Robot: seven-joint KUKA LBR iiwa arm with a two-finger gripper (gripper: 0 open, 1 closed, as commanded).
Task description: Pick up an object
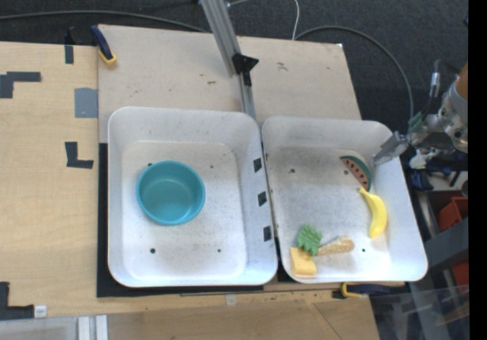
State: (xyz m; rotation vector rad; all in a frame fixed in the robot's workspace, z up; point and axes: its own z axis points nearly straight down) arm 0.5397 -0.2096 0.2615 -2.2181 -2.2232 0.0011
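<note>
Watermelon slice [356, 170], a toy one with a green rind and red flesh, lies in the right bin [319, 133] close to its right wall, toward the far side. It is the object nearest the end effector [389, 147], which sits at the bin's far-right corner, just right of and slightly beyond the slice, over the rim. Whether its fingers are spread or pressed together I cannot tell; nothing shows between them. A yellow banana [374, 214] lies just near of the slice, along the same wall. At the near edge of that bin sit a green leafy toy [308, 239], a tan bread-like piece [335, 246] touching it on the right, and a yellow block [303, 263]. The left bin [129, 122] holds a teal bowl [171, 192], well apart from the end effector. Both bins rest on the table [46, 118].
</note>
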